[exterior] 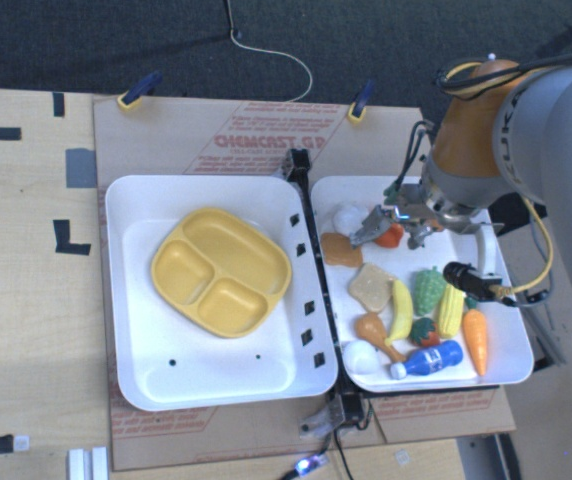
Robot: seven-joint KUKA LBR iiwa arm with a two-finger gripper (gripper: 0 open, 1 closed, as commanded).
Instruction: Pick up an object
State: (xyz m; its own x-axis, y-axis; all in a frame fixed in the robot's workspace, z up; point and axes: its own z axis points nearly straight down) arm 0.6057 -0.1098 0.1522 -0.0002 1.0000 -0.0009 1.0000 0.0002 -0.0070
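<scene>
So the arm (506,128) is hanging over the back of the right bin (511,368), and its gripper (398,226) sits low over the toy food; there's a small red thing (391,236) right at the fingertips, but honestly I can't tell if it's pinched or just lying underneath. That same bin holds a bread slice (371,288), a banana (402,310), broccoli (428,290), corn (451,310), a carrot (476,340), a drumstick (376,332), a blue bottle (432,359) lying on its side, plus a brown piece (340,251) near the divider; pretty crowded. The left bin (136,368) has a yellow divided tray (221,270) sitting flat, well apart from the gripper.
</scene>
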